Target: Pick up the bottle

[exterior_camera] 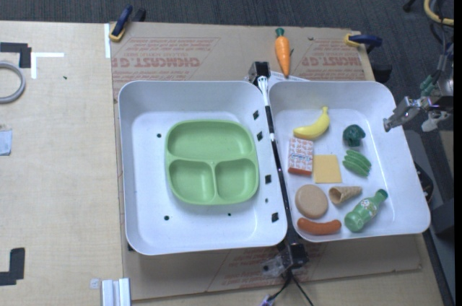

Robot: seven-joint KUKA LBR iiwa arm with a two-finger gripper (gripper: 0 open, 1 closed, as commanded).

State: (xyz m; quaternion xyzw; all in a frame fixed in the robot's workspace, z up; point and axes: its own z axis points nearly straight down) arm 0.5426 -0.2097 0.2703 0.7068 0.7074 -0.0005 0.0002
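The bottle [366, 211] is green with a pale label and lies on its side in the right bin [404, 175], near that bin's front right corner. Its long axis runs diagonally: the cap points toward the bin's right edge and slightly back, the base toward the front edge.

Sharing the right bin are a banana [313, 125] toward the back, a dark green broccoli piece [353, 135] beside it, a green pea pod [356, 163] just in front of the broccoli, a red-and-white carton [301, 156], a yellow cheese slice [327, 169], a round bun [312, 201], an ice cream cone [346, 193] just beside the bottle's base, and a sausage [318, 226] along the front edge. The left bin [137, 175] holds a green divided plate [212, 162] with three compartments. A toy carrot [281, 50] lies on the cardboard behind the bins.

The hand [393, 123] hangs at the right bin's right edge, toward the back corner, well apart from the bottle and pointing inward over the rim. It holds nothing; how far its fingers are spread I cannot tell
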